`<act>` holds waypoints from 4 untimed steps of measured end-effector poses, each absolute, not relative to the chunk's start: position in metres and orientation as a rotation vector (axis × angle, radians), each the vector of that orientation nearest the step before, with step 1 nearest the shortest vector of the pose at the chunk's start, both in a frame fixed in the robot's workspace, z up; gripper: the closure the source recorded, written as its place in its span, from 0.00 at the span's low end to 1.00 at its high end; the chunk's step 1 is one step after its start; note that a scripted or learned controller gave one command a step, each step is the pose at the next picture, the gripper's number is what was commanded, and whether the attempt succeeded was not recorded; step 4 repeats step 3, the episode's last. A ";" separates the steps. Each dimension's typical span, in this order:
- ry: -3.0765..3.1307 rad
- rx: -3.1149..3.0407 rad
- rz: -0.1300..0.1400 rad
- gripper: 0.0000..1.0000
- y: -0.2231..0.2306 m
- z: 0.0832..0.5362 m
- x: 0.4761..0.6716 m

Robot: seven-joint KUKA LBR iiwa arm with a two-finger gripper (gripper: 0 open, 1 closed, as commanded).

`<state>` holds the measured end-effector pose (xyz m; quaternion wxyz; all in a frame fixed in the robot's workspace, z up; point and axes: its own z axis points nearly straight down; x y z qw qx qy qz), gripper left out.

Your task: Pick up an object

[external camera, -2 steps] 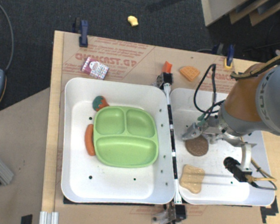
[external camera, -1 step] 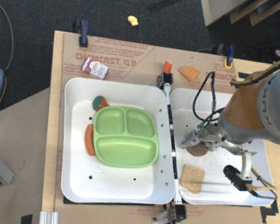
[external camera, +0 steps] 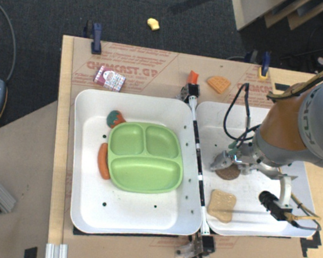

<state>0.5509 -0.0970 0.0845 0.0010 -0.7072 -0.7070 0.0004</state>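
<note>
Brown round object [external camera: 228,173] directly under tool [external camera: 226,160] (right bin [external camera: 208,125]).

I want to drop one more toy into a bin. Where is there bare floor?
Left bin: bare strip below the green tray, along the near wall, and a narrower patch above it beside the round toy. The orange toy fills the tray's left side. Right bin: bare far-left corner. Its middle is crowded by the gripper, brown disc and tan block.
</note>
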 end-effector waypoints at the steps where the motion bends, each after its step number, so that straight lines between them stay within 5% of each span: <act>1: -2.223 -2.222 -0.001 0.00 -0.093 0.084 0.558; 2: -2.224 -2.224 -0.004 1.00 -0.093 0.095 0.559; 3: -2.236 -2.214 -0.016 1.00 -0.012 0.191 0.569; 4: -2.236 -2.214 -0.016 1.00 -0.012 0.191 0.569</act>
